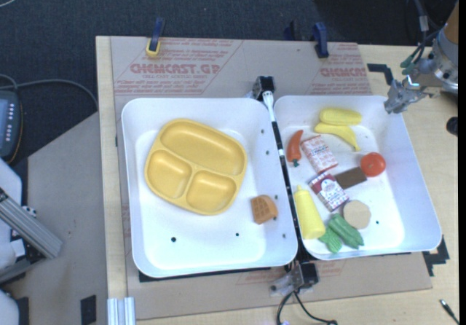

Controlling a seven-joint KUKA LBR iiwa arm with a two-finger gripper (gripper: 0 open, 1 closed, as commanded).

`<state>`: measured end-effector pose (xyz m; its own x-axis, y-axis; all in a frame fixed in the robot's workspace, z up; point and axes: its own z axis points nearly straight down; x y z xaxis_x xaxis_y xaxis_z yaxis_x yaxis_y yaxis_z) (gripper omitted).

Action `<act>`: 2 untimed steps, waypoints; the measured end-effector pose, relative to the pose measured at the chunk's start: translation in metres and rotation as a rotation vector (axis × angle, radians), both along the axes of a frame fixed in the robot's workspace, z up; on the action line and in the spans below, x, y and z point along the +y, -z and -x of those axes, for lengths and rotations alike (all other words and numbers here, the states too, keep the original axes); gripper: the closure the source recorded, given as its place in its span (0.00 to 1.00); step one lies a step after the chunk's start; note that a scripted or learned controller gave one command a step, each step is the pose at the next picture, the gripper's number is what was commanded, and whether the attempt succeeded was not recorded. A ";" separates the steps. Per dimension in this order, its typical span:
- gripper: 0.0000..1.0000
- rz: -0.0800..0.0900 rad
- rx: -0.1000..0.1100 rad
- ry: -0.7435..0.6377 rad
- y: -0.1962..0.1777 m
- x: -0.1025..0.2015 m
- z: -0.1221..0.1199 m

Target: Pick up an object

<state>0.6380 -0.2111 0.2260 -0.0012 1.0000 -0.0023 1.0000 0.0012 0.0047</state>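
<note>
The right bin [415, 192] holds several toy foods: two yellow bananas [338, 123], a red pepper [293, 147], a red and white packet [318, 154], a second packet [329, 191], a brown bar [351, 177], a red tomato [373, 164], a yellow bottle [309, 213], a beige disc [357, 214] and green vegetables [341, 235]. My gripper [397, 99] hangs over the bin's far right corner, up and to the right of the bananas, apart from every object. Nothing shows in its grasp.
The left bin [138, 236] carries a yellow compartment plate [194, 165] and a small brown bread piece [264, 208] near the divider. Blue clamps [319, 38] and a yellow-tipped clamp [153, 41] grip the cardboard's far edge. Black clips sit where the bins meet.
</note>
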 end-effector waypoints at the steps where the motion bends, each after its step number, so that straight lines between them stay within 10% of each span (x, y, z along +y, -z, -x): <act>1: 1.00 -0.004 0.006 -0.005 -0.004 0.064 0.000; 2: 1.00 -0.004 0.007 -0.004 0.007 0.115 0.001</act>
